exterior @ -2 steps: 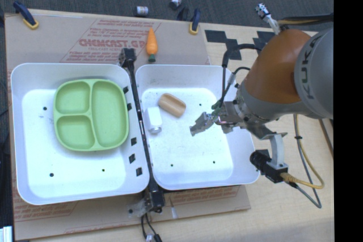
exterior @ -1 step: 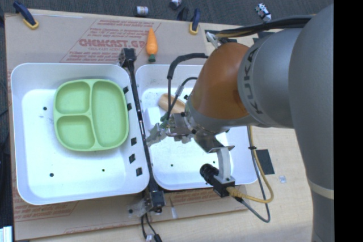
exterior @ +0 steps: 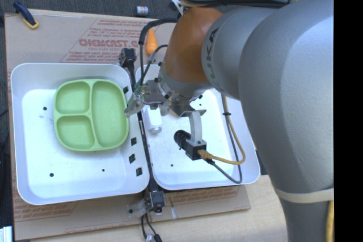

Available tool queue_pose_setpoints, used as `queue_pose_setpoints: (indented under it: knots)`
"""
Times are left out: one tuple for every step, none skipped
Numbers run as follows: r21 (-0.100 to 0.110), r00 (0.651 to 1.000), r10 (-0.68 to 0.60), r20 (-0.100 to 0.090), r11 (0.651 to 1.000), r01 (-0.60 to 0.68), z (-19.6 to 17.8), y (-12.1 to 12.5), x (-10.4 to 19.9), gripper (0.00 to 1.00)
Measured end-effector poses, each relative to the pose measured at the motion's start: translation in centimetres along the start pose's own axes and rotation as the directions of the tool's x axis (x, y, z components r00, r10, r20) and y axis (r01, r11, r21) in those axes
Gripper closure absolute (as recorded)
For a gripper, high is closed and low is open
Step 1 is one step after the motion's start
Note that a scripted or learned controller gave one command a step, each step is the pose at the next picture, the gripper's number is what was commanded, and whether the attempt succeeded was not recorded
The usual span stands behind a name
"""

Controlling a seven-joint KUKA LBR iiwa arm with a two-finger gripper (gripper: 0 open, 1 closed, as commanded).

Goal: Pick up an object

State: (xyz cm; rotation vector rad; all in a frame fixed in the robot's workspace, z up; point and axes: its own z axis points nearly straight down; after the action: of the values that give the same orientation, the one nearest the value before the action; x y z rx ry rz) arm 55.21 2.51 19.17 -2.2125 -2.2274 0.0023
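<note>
In the left bin point(exterior: 34, 190), a green divided plate point(exterior: 91, 115) takes up the upper and middle floor, reaching close to the wall shared with the right bin point(exterior: 187, 181). Bare white floor runs along the left bin's near edge and its left edge, wide enough to pass. In the right bin, the arm point(exterior: 238, 65) overhangs most of the far and right part, and the hand point(exterior: 152, 103) sits close by the shared wall above a small white cylinder point(exterior: 153, 122). A black fitting point(exterior: 190, 145) with a yellow cable point(exterior: 229, 160) crosses the middle. The near left corner lies bare.
</note>
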Motion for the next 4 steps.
queue_pose_setpoints:
  knots:
    - [-0.001, 1.000, 0.003, 0.001, 1.000, -0.003, -1.1, -0.9, -7.5, 0.00]
    - [-0.001, 1.000, 0.002, -0.001, 1.000, -0.002, -2.3, 2.7, -7.3, 0.00]
    - [0.002, 1.000, 0.000, 0.001, 1.000, 0.000, 0.1, -5.6, -7.0, 0.00]
    - [0.000, 1.000, 0.000, 0.000, 1.000, 0.000, -0.7, -1.6, -3.8, 0.00]
